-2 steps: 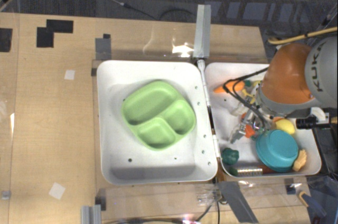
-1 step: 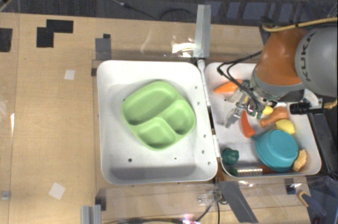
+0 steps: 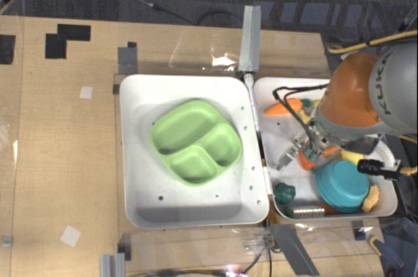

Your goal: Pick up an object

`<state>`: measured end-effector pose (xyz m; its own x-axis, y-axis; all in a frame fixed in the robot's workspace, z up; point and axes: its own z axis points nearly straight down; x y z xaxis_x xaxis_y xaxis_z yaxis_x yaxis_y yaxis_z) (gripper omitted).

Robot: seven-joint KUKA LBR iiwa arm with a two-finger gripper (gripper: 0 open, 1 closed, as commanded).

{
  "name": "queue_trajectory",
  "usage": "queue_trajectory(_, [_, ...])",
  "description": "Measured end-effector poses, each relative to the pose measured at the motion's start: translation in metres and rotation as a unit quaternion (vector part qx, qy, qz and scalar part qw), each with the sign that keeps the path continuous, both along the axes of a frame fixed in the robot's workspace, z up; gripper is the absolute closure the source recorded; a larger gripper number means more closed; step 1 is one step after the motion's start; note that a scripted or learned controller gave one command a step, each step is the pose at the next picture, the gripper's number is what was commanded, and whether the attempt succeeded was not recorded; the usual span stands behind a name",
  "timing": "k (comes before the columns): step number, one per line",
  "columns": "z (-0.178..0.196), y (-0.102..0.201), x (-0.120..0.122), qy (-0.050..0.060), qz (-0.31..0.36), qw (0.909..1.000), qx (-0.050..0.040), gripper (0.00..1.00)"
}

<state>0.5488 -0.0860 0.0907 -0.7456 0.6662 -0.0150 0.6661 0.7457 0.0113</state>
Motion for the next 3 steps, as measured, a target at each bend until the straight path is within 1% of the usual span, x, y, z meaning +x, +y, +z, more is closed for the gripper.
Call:
queue_trajectory(1, [0.000,-0.003,0.101,0.035,-0.075,0.9966,0.0042,0.00])
queue_trajectory(2, [-0.001,-0.019,0.043,0.003,-0.094,0.9956,0.0014,0.00])
queue_trajectory(3, [0.000,-0.008,0.009,0.001,-0.103,0.9947,0.0012,0.00])
